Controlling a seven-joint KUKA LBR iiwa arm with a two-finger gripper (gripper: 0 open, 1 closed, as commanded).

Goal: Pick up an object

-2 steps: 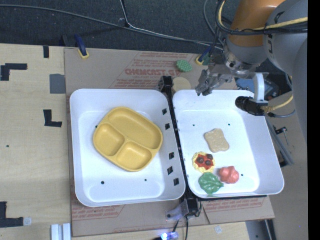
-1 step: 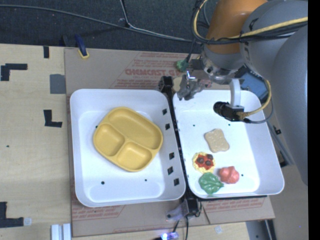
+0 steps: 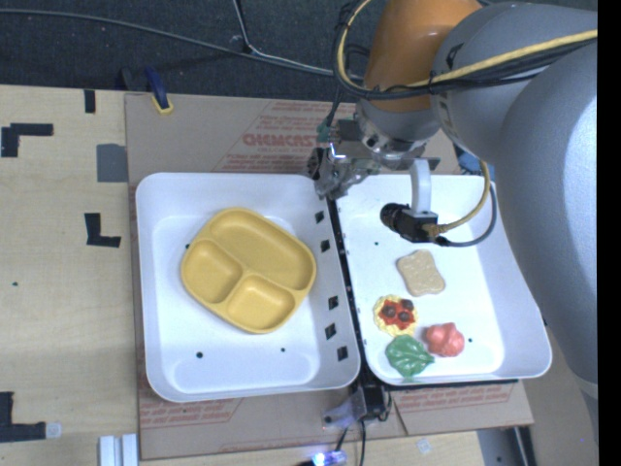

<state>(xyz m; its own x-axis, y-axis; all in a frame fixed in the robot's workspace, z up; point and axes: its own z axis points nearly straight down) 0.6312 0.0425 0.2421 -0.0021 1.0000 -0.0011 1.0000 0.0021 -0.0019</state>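
The arm hangs over the far end of the bins, its gripper [image 3: 335, 175] near the divider between them; from here it's too dark and cluttered to tell how the fingers stand. Nothing looks picked yet. In the right bin [image 3: 505, 289] lie a cracker [image 3: 420, 273], a small pizza piece [image 3: 395, 314], a red lump [image 3: 444, 339] and a green leafy thing [image 3: 408, 356]. The yellow tray [image 3: 248, 269] sits in the left bin. Next, I'd judge, it must swing nearer and come down over one.

A cardboard sheet [image 3: 243, 134] covers the middle of the wooden surface [image 3: 58, 289]. Black tape marks [image 3: 97, 229] dot the surface's left side. A blue clamp [image 3: 155, 89] grips the cardboard's far-left corner. A thin cable [image 3: 243, 42] crosses beyond the surface's far edge.
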